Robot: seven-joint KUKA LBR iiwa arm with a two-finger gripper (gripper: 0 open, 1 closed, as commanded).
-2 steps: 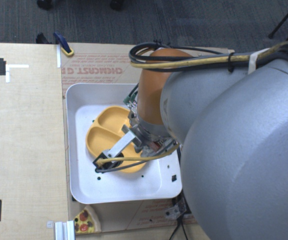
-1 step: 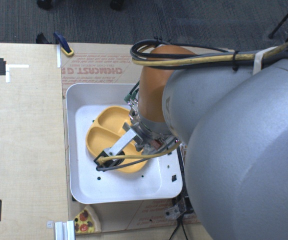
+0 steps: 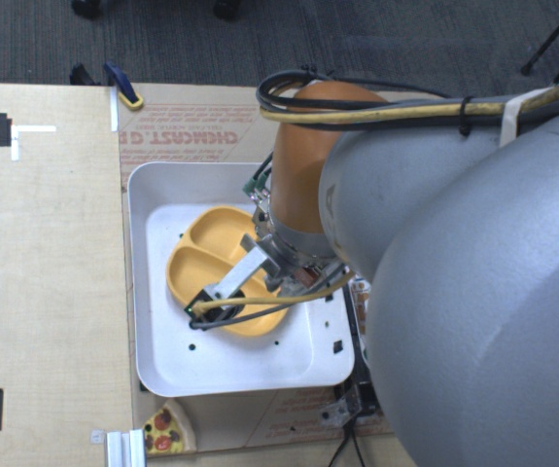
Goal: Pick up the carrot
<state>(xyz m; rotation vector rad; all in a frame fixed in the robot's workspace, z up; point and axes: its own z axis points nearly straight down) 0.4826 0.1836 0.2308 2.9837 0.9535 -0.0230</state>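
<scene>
Carrot: position cannot be told for certain. A thin orange-red strip [image 3: 361, 305] shows just past the right wall of the white bin [image 3: 153, 290], tucked under the arm [image 3: 473, 290]. Too little of it is exposed to say whether it is the carrot.

Gripper [image 3: 300, 272]: low over the bin's right half, above the right edge of a yellow divided plate [image 3: 211, 251]. Apart or together, cannot tell; the wrist covers it.

Plate lies flat near the bin's middle, apart from the walls.

Orange band [image 3: 303, 154] directly above the wrist; the grey arm bulks across the right of the view.

Bin rests on a cardboard sheet [image 3: 192, 129] with red print reading backwards. A blue-and-yellow tool [image 3: 123, 86] lies at the sheet's far left corner. A pizza-slice toy [image 3: 165, 431] lies just outside the bin's near left corner.

Pale wooden bench [image 3: 46, 261] to the left
</scene>
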